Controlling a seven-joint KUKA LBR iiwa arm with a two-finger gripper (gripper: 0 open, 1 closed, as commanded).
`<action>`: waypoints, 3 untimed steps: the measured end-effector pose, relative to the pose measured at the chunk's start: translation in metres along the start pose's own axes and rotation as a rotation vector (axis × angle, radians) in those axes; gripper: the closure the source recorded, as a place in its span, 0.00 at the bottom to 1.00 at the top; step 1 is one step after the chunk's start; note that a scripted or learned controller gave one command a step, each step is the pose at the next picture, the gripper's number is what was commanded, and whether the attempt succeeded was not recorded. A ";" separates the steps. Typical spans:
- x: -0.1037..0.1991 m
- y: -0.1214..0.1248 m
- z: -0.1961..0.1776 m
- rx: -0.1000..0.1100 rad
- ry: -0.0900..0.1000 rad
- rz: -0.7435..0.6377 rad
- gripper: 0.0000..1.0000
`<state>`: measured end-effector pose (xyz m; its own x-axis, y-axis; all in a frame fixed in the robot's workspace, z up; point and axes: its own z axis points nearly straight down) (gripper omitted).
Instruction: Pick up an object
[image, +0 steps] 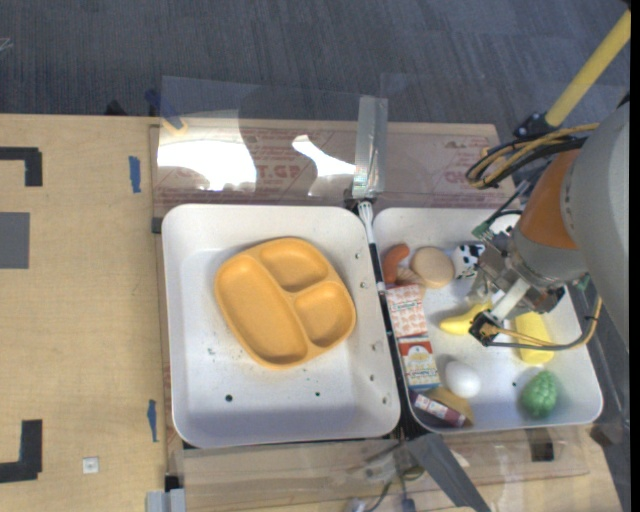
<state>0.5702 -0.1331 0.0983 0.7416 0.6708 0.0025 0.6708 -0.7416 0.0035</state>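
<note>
The right bin (585, 410) holds several small items. My gripper (492, 282) hangs low over its middle, just right of a black-and-white toy (466, 260) and above a yellow banana-like piece (456, 323). A second yellow piece (535, 331) lies to the gripper's right, partly under the wrist. Nothing shows plainly between the gripper and these items. A beige round item (433, 265) and a reddish-brown one (396, 257) sit at the bin's far left.
A white egg (462, 380) and a green lumpy item (540, 393) lie near the front. Two small cartons (407, 308) (418, 362) and a dark maroon packet (441, 407) line the left wall. The left bin (190, 400) bears an orange divided plate (285, 298).
</note>
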 end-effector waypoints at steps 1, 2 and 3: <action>0.070 -0.089 -0.087 0.005 -0.003 0.390 1.00; -0.015 -0.061 0.011 0.001 -0.001 0.433 1.00; 0.037 -0.087 -0.244 0.002 0.001 0.462 1.00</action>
<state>0.5383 -0.0437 0.3425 0.9629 0.2697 0.0043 0.2697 -0.9629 -0.0004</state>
